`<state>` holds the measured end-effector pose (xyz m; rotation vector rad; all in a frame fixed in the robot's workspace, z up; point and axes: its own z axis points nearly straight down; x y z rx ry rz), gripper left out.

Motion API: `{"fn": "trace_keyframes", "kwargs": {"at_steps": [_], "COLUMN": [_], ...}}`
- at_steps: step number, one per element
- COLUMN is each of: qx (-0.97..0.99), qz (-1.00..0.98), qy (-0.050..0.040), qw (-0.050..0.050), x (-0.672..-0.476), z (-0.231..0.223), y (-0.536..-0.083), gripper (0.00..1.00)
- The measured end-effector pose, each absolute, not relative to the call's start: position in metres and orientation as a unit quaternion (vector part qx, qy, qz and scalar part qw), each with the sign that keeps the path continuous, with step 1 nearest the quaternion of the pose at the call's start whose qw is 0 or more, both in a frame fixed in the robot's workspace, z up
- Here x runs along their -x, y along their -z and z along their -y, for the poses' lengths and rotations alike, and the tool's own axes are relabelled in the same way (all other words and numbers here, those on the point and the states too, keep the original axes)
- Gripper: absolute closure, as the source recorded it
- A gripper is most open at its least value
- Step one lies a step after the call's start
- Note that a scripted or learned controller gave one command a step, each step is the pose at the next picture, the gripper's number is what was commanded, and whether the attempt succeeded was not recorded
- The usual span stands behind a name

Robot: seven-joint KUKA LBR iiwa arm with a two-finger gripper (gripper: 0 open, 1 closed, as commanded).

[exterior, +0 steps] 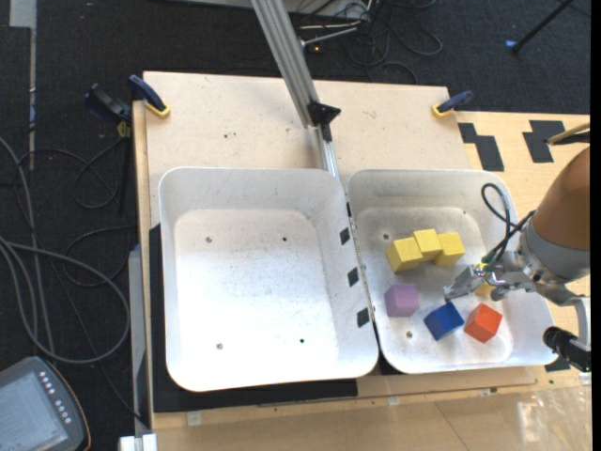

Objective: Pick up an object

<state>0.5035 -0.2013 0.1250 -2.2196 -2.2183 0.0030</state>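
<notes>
From above, a pale speckled board point(282, 120) is lying on a dark carpeted floor point(66, 158), with cables point(56, 280) trailing over the carpet at the left and back. Two clamps point(148, 97) are gripping the board's far corners. A metal pole point(286, 50) is slanting down to the gap between the two white bins. The left bin point(178, 252) is sitting beside the right bin point(376, 191), their rims touching. In the right bin, three yellow blocks point(427, 248) are lying in a touching row, with a purple block point(402, 300) nearer the front, and a blue block point(443, 320) just beside an orange block point(484, 323). The arm point(563, 228) is reaching in from the right, cut off by the edge. The gripper point(477, 283) is hovering just above the blue and orange blocks; whether it is released or clenched is too small and cluttered to tell. A screen point(38, 412) is partly cut off at the lower left corner.
</notes>
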Motion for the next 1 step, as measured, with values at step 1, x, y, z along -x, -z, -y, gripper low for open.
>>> {"fn": "trace_keyframes", "kwargs": {"at_steps": [1], "qx": [0.707], "qz": [0.707], "qy": [-0.0003], "qw": [0.0], "x": [-0.5039], "z": [0.201], "y": [-0.0943], "gripper": [0.0]}}
